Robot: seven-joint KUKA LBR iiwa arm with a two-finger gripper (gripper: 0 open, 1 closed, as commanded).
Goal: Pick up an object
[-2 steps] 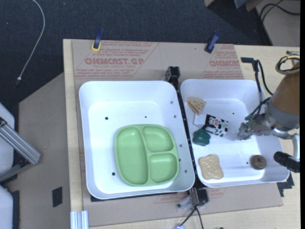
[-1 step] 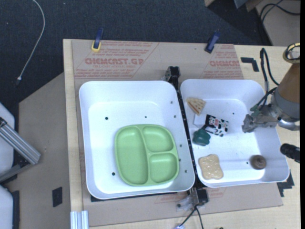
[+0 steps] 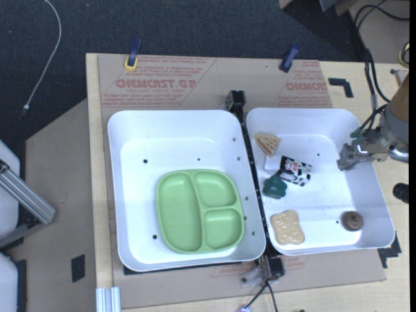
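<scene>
1. Landmark: the right bin [image 3: 370, 187], whose floor carries all the loose objects. The gripper [image 3: 349, 156] sits over this bin's right-hand wall, about halfway along it, at the end of the arm [image 3: 398, 119] that reaches in from the right. Whether it is open or closed cannot be made out, and nothing is seen held in it.
2. Nearest the front of the right bin: a brown round object [image 3: 353, 221] in the front right corner, close to the wall, and a beige waffle-like piece [image 3: 287, 227] at the front left. Risk: a grasp on the round object could foul the bin wall or roll the object aside.
3. Middle of the right bin, towards its left wall: a teal object [image 3: 275, 186] just beside a black-and-white patterned object [image 3: 296, 171]. Risk: these two lie so close that a descent on one could nudge or catch the other.
4. Far left of the right bin: a tan wedge-shaped piece [image 3: 267, 143]. It looks flat and may slip from a closing grip.
5. Relation to the tool: every candidate lies apart from the gripper; the round object is nearest, the wedge farthest.
6. Beyond the right bin's left wall: the left bin [image 3: 123, 174] holding a green divided plate [image 3: 200, 209].
</scene>
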